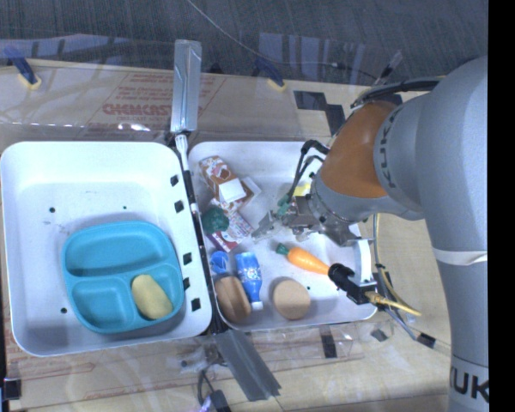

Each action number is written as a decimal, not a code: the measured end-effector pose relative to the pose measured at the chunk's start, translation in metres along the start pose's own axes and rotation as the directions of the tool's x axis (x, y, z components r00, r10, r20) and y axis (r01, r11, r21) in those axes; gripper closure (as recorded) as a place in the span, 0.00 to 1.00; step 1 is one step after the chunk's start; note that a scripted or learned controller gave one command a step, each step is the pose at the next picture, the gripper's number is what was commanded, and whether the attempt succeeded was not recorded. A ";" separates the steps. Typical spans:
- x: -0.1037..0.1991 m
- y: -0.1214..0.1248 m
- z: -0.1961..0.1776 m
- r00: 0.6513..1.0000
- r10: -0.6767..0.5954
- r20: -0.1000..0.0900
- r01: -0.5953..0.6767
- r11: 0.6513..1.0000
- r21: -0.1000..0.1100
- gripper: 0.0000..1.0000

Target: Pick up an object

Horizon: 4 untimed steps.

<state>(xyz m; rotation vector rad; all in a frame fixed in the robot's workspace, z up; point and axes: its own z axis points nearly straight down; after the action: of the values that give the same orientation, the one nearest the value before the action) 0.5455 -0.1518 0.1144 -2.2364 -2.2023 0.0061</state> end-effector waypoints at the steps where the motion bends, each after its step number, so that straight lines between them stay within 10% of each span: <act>1: -0.041 -0.028 0.023 0.990 -0.144 0.000 0.144 0.990 -0.005 0.00; 2: -0.041 -0.027 0.013 0.989 -0.149 0.003 0.149 0.989 -0.007 1.00; 3: -0.058 -0.041 0.022 0.970 -0.244 -0.001 0.244 0.970 -0.006 1.00; 4: -0.044 0.007 -0.100 0.959 -0.283 0.005 0.283 0.959 -0.011 1.00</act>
<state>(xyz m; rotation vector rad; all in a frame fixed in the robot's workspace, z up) 0.5523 -0.1957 0.2143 -1.9041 -2.5077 -0.0039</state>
